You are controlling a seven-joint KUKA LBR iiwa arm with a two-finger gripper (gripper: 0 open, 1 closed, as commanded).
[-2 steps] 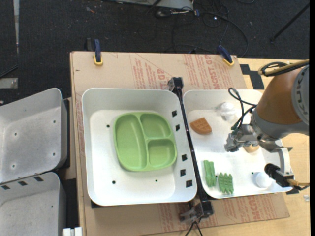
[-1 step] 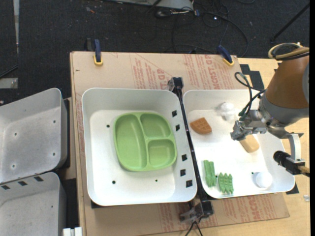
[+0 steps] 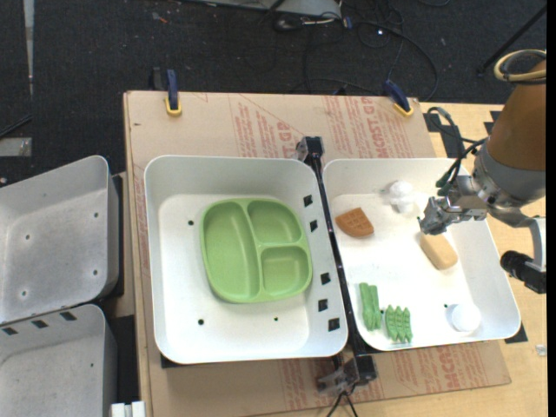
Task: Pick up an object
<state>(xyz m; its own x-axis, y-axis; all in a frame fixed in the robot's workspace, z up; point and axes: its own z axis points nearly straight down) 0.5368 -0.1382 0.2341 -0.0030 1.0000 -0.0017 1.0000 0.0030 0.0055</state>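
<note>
Tan bread-roll-shaped object (image 3: pixel 439 251): lies in the right shallow white bin (image 3: pixel 486 276), right of centre in the frame, tilted, its upper end just under the gripper.
Gripper (image 3: pixel 433 221): grey two-finger tool at the roll's upper left end, right at it (touching or a hair above, I cannot tell); whether the fingers are spread or pressed together I cannot tell, and nothing shows between them.
Arm (image 3: pixel 519 146): grey with an orange band, entering from the frame's right edge.
Brown wedge-shaped piece (image 3: pixel 354 222): left of the roll, near the bin's left wall.
White fluffy lump (image 3: pixel 400 195): above the roll, toward the bin's upper middle.
Green bean pods (image 3: pixel 385 314): two, side by side, lower middle of the bin.
Small white round object (image 3: pixel 463 318): lower right corner.
Left shallow white bin (image 3: pixel 174 233): holds a light green plastic divided plate (image 3: pixel 255 249), three compartments.
</note>
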